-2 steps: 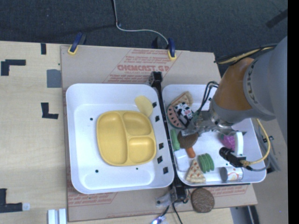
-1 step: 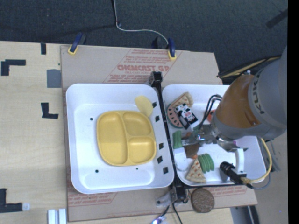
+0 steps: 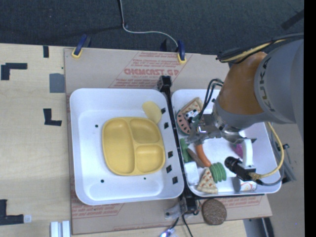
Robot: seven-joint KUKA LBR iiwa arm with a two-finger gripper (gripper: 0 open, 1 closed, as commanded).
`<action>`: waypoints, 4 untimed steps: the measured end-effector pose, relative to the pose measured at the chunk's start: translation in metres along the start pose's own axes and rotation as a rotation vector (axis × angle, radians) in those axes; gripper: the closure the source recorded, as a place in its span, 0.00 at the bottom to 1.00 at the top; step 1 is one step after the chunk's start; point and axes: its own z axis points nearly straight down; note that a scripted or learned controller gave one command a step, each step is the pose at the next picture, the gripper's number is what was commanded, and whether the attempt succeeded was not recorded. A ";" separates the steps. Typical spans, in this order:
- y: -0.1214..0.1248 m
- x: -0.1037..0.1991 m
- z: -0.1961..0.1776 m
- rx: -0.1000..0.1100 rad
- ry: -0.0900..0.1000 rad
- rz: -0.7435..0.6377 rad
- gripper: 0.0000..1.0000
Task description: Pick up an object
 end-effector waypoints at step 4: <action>0.000 -0.087 0.095 0.007 -0.003 0.010 1.00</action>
